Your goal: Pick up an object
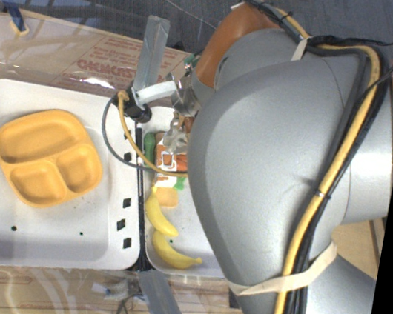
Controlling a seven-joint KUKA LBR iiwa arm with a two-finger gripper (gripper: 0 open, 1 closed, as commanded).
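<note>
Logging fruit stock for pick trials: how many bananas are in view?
2. One banana lies in the right bin near the divider; the other banana lies just below it. The arm may hide more.

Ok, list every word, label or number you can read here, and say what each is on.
Nothing reads with certainty.
Red lettering on the cardboard sheet behind the bins: mirrored and blurred, too faint to quote.
Orange-and-white label on an item in the right bin: too small to read.
Yellow divided tray: no text.
</note>
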